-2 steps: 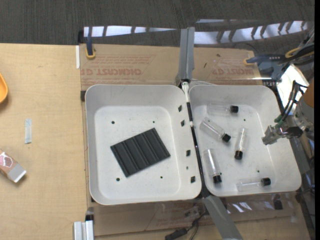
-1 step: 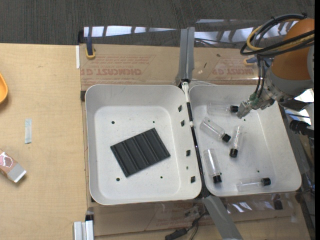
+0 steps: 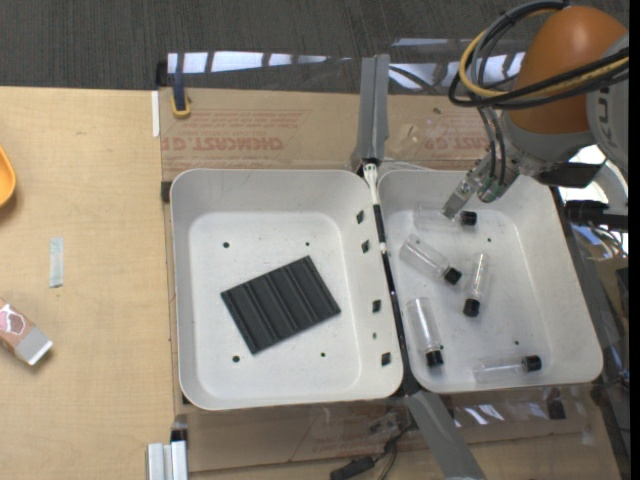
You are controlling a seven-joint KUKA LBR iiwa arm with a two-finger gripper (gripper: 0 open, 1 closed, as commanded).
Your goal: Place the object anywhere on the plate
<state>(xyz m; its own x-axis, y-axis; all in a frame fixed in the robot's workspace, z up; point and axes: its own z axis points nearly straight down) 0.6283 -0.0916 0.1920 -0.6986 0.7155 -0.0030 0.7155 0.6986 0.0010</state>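
A dark ribbed rectangular plate [image 3: 280, 303] lies flat and slightly turned in the left bin [image 3: 200, 268]. Several clear tubes with black caps lie in the right bin [image 3: 560, 298]: one [image 3: 430, 260] near the middle, one [image 3: 476, 283] to its right, one [image 3: 424, 330] by the left wall, and one [image 3: 505, 368] at the front. My gripper [image 3: 472, 196] hangs low over the back of the right bin. A black cap [image 3: 467, 217] sits just under its tip. Whether that piece is held is unclear.
The divider [image 3: 380, 248] between the bins runs just left of the tubes. A cardboard sheet [image 3: 270, 138] lies behind the bins. On the wooden bench at the left lie a small grey strip [image 3: 56, 262] and a wrapped item [image 3: 22, 334].
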